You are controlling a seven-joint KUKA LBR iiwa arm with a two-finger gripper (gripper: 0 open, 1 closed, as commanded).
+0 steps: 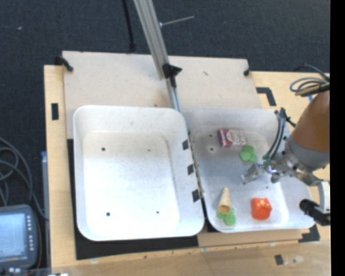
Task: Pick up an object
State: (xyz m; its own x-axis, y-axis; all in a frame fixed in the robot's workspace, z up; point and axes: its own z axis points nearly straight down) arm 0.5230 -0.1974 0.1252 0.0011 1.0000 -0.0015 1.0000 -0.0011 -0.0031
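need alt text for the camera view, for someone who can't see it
A grey and orange robot arm reaches from the right, its claw low over the right white bin. That bin holds a pink packet, a green piece, an orange-red block and a tan cone with a green end. A second white bin sits to its left.

I read both white bins (132, 171) as smooth, speckled plastic — on a matt wooden bench (121, 76), beside a ribbed metal rail (149, 22).
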